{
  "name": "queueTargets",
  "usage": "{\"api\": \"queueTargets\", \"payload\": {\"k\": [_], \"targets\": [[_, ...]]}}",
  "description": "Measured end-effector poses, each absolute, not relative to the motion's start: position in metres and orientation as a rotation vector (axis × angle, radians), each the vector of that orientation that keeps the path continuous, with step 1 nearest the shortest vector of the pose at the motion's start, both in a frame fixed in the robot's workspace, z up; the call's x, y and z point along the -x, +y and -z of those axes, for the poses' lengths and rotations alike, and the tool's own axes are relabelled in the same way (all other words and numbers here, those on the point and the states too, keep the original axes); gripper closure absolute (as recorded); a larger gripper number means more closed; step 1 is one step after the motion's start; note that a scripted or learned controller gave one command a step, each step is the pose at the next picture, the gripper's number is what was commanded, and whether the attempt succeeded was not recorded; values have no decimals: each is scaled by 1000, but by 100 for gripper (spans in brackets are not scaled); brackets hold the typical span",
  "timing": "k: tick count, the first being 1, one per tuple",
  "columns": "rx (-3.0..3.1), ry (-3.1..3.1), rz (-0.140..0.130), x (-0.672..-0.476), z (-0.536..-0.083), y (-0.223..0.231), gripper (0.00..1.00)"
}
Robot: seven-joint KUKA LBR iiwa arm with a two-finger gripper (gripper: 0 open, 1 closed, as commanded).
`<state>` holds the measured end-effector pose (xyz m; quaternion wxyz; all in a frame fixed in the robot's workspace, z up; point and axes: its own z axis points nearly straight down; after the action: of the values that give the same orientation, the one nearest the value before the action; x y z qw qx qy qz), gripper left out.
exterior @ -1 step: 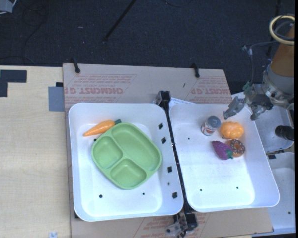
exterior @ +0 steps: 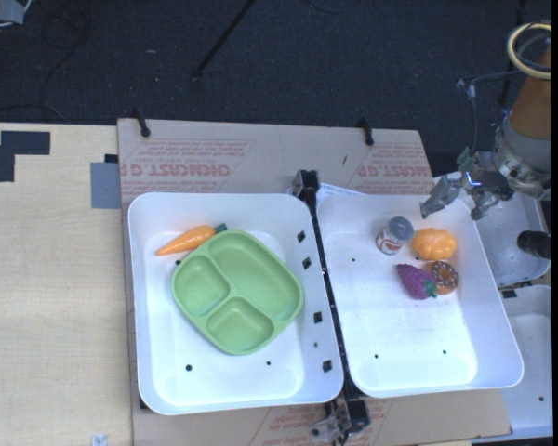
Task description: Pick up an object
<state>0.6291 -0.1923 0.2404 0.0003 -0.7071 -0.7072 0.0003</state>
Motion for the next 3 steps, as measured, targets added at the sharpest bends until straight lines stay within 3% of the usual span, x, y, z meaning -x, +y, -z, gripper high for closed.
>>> {"api": "queueTargets", "payload": {"k": [2, 3], "targets": [[2212, -2221, -5, -626, -120, -176, 0], [2213, -2223, -4, -625, -86, -174, 0]]}}
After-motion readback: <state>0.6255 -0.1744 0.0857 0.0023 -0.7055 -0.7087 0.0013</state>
